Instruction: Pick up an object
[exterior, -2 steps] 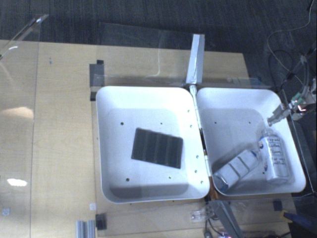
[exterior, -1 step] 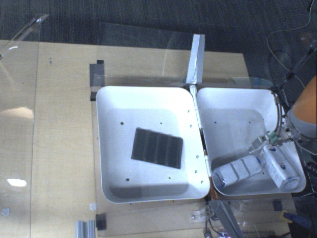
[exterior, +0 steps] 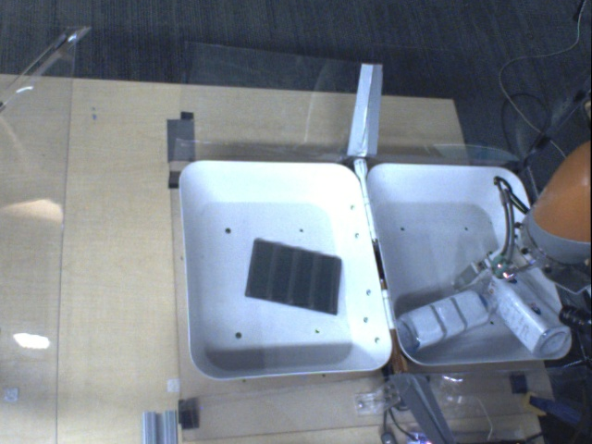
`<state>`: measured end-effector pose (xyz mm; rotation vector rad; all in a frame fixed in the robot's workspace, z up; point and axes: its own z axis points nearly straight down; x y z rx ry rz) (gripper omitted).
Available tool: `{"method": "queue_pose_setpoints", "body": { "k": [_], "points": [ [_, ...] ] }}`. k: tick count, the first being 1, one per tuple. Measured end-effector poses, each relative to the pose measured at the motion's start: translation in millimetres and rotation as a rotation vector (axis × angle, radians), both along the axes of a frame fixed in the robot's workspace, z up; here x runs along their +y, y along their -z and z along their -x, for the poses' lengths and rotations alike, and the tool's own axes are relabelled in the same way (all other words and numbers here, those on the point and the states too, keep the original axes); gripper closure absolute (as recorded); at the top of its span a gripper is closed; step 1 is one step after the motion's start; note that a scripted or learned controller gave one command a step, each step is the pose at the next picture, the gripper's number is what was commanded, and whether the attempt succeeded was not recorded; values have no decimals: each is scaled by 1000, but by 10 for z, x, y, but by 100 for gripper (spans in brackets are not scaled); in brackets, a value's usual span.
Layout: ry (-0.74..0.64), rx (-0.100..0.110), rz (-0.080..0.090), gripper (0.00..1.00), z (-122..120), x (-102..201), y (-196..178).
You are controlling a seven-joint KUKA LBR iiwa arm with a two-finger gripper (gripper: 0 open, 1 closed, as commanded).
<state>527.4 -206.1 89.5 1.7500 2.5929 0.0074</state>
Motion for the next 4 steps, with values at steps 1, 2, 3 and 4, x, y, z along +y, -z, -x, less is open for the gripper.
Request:
{"method": "queue_pose_setpoints", "body": {
  "k": [1, 2, 3, 4],
  "points": [
    [-26, 1, -1, 0, -170, 2, 1],
    [-26, -6, -2, 100, -197, 16, -119],
    [-26, -6, -1, 0, -198, 12, -122],
    [-34, -1, 1, 0, -103, 2, -1]
  ]
}}
